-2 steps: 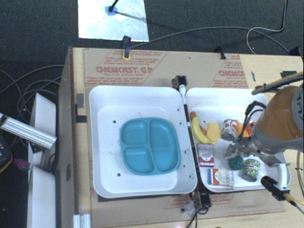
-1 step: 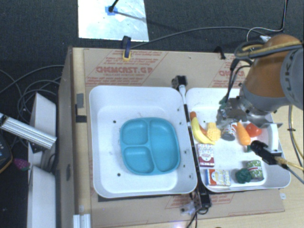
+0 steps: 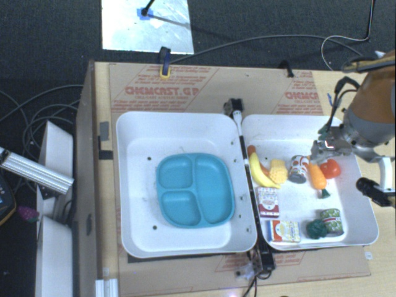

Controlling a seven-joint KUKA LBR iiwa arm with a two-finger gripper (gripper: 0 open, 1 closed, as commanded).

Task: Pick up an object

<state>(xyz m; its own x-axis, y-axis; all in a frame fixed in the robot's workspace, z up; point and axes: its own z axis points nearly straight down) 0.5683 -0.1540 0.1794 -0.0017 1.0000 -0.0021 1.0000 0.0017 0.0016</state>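
toy carrot (image 3: 317,177) lies in right bin (image 3: 365,224) near its right edge, touching a tomato (image 3: 331,168). gripper (image 3: 324,147) hangs just above; jaw state cannot be told. blue tray (image 3: 195,189) occupies left bin (image 3: 133,159).

Grey arm (image 3: 370,126), orange band

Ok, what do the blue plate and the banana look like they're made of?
Blue plate: likely moulded plastic, matte, one even colour with soft rounded dividers. Banana: probably toy plastic, smooth, uniformly bright yellow, with no spots; too small to be sure.
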